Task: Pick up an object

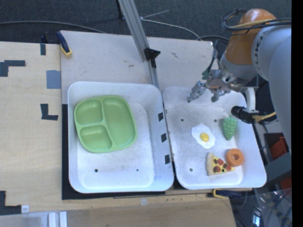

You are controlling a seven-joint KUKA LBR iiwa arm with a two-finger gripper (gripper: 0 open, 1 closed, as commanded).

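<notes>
Jaws (204, 92) spread, gripping nothing, over right bin (182, 169); fried egg (203, 136), white with yellow yolk

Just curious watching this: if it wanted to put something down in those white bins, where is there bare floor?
Left bin: a bare strip right of and below the green plate. Right bin: bare left half, beside the fried egg. Crowded lower right: grapes, donut, pizza slice.
</notes>
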